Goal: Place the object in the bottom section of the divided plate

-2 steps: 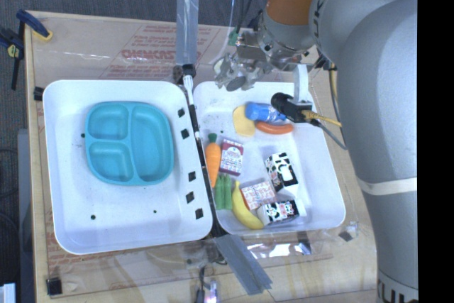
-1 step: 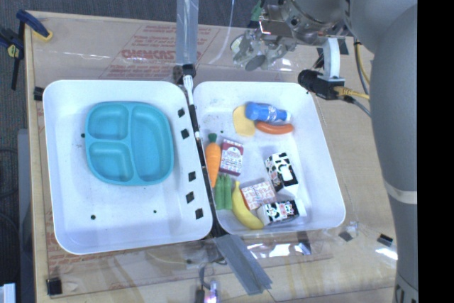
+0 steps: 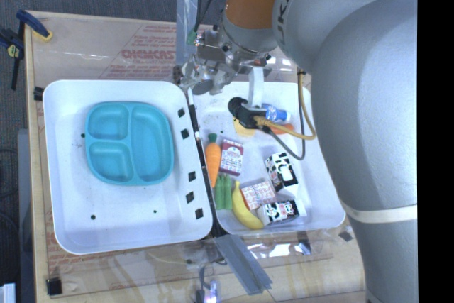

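Note:
The blue divided plate (image 3: pixel 130 142) lies in the left white bin (image 3: pixel 64 209), with two small sections on its left and one long section on its right. All three sections look bare. My gripper (image 3: pixel 202 79) hangs over the far left corner of the right bin (image 3: pixel 323 213), close to the wall between the two bins. Nothing is visibly held under it. The toy food lies in the right bin, nearer the camera than the gripper: a carrot (image 3: pixel 212 160), a green vegetable (image 3: pixel 224 191) and a banana (image 3: pixel 245 214).
The right bin also holds two small red-and-white packets (image 3: pixel 232 156) (image 3: pixel 257 193), two cow-patterned cartons (image 3: pixel 281 170) (image 3: pixel 280 211) and a blue-labelled bottle (image 3: pixel 274 113). Black clips (image 3: pixel 190 177) line the wall between the bins. The arm covers the right bin's far right side.

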Action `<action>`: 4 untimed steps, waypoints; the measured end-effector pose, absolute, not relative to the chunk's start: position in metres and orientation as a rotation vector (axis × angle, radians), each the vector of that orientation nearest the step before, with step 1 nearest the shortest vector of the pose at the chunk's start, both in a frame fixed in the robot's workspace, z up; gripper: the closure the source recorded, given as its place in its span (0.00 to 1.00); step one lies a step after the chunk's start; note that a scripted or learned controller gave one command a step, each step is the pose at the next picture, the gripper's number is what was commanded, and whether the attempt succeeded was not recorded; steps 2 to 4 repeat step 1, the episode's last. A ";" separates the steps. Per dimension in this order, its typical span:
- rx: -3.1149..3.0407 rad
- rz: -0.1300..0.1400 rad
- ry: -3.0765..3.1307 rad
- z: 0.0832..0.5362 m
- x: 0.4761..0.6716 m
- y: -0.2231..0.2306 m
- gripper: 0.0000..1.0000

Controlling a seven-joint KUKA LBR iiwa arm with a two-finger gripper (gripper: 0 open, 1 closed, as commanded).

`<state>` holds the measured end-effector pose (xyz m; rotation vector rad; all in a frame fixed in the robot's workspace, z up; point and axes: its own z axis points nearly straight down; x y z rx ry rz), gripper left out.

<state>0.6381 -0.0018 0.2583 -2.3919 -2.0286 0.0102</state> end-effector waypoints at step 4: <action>-2.393 0.010 -2.028 0.259 0.638 -0.002 0.00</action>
